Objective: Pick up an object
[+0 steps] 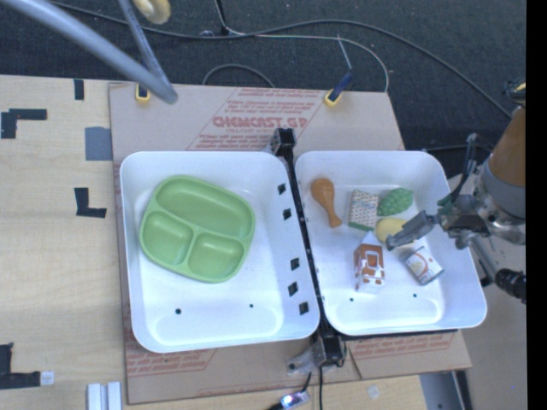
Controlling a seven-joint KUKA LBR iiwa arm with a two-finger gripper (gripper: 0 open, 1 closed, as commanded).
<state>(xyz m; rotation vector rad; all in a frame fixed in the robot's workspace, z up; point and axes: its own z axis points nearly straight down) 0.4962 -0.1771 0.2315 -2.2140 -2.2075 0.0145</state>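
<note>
The bench carries two shallow white bins side by side. The left white bin (145,314) holds a pale green plastic divided plate (197,227), lying flat toward the bin's upper left. The right white bin (461,310) holds the small items, which makes it the working bin for a pick.

The items sit in a loose cluster near the middle of the right bin:
- a brown toy chicken drumstick (325,200) lies toward the divider, apart from the others;
- a speckled square packet (363,207) touches a green textured lump (396,201) on its right;
- a yellow rounded piece (389,227) lies just below those two;
- a red-and-white small carton (369,266) lies lower, on its own;
- a white small box with a red label (423,266) lies toward the right wall.

The two-finger gripper (408,230) reaches in from the right, low over the bin, with its dark tip just beside the yellow rounded piece and above the white small box. No item can be seen between the fingers. Whether they stand apart or together cannot be told from this angle.

Judgement: the arm is in the approach stage. The crowding around the yellow piece raises the risk of nudging a neighbour instead of seating cleanly on one item.
</note>
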